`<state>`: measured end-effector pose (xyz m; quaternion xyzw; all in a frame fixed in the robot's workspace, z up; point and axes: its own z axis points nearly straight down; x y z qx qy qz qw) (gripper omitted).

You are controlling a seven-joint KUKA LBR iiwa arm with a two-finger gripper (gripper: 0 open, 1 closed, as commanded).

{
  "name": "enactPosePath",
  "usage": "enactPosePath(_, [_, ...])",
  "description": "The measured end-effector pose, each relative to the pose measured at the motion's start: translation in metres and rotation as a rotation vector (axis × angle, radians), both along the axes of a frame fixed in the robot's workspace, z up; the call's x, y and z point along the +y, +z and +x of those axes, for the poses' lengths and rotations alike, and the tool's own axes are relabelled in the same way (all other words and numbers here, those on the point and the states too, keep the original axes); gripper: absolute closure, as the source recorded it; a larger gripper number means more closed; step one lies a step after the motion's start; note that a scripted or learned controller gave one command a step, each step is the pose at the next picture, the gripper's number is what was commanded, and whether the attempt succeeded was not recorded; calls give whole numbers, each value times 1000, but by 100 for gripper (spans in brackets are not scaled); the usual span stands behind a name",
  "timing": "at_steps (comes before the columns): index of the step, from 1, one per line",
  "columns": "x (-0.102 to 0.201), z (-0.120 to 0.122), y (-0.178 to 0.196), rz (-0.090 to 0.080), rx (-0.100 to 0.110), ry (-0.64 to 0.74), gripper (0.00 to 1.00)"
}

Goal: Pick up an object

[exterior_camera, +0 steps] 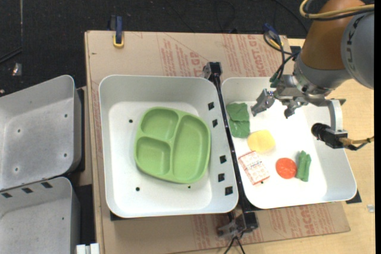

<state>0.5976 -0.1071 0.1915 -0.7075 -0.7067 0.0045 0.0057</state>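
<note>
In the right bin (333, 187) lie a crumpled green cloth-like piece (239, 119), a yellow round object (261, 141), a white and red packet (254, 167), a red round object (286, 168) and a small green object (304, 165) beside it. My gripper (277, 105) hangs over the bin's far part, right of the green piece and above the yellow object. Its two fingers are spread apart with nothing between them.
The left bin (119, 187) holds a green divided plate (173, 144). A black divider (223, 128) runs between the bins. Grey metal lids (36, 128) lie left of the bench. The bench's cardboard top (161, 50) extends behind the bins.
</note>
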Motion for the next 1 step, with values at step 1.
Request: enactPosePath(1, [0,3,8,-1,-14,2,0])
